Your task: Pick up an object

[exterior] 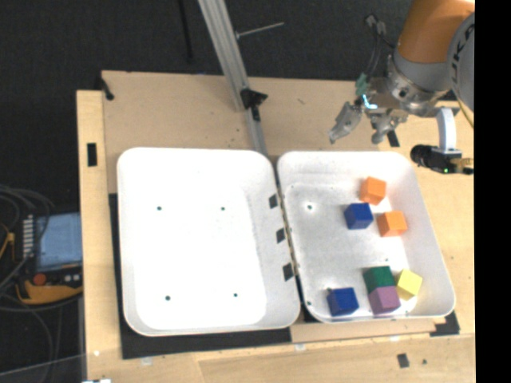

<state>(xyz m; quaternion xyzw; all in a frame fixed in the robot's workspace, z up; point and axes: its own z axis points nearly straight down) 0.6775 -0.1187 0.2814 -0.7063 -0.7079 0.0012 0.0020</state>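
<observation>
Nearest the camera, along the front wall of the right bin (pixel 431 238), sat a blue cube (pixel 342 301), a purple cube (pixel 385 299), a green cube (pixel 378 278) partly hidden behind the purple one, and a yellow cube (pixel 409 282). Farther back in that bin lay an orange cube (pixel 373 189), a second blue cube (pixel 358 215) and a second orange cube (pixel 391 223). None of the cubes bore any readable mark. The left bin (pixel 196 238) showed a few dark dots on its floor. The arm was cut off by the top edge, so little beyond its orange band was visible. The gripper (pixel 363 124) hung above the bench just behind the right bin's back rim, its fingers spread apart with nothing between them. A slanted metal pole (pixel 227 54) rose behind the bins. At the left edge, a blue-screened device (pixel 57 242) among cables was too blurred to read.
</observation>
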